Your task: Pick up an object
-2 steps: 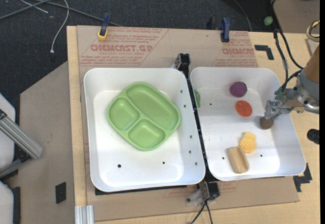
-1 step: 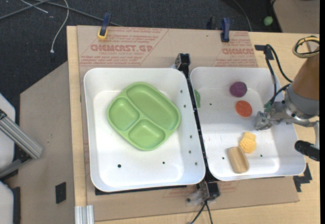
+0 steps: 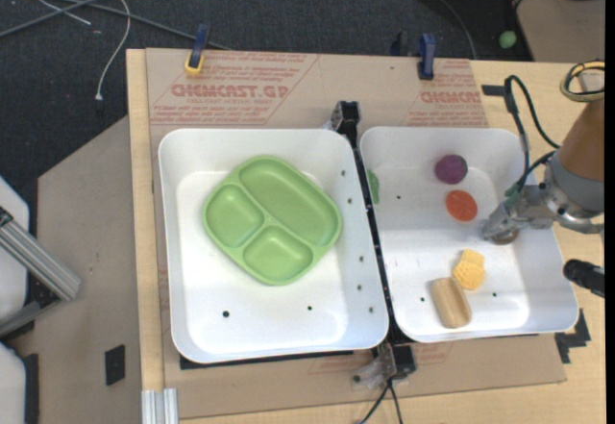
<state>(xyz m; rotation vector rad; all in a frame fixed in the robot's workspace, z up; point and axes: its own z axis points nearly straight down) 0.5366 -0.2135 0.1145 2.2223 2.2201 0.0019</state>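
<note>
Reaching in from the right, my gripper [image 3: 502, 230] sits low over the right bin [image 3: 423, 311], near its right wall. Finger state: cannot be determined from this angle, and nothing is visible between them.

Nearest items, in order outward:
- An orange-red round object [image 3: 461, 206] lies just to the gripper's left, apart from it.
- A purple round object [image 3: 451, 168] lies beyond that, toward the bin's far side.
- A yellow ridged piece [image 3: 469, 269] lies nearer the front, below the gripper in the view.
- A tan cylinder-like block [image 3: 449, 302] touches or nearly touches the yellow piece at its lower left.

Left bin [image 3: 192, 316]: holds a green divided plate [image 3: 273, 219] with three compartments, well apart from my gripper.
</note>
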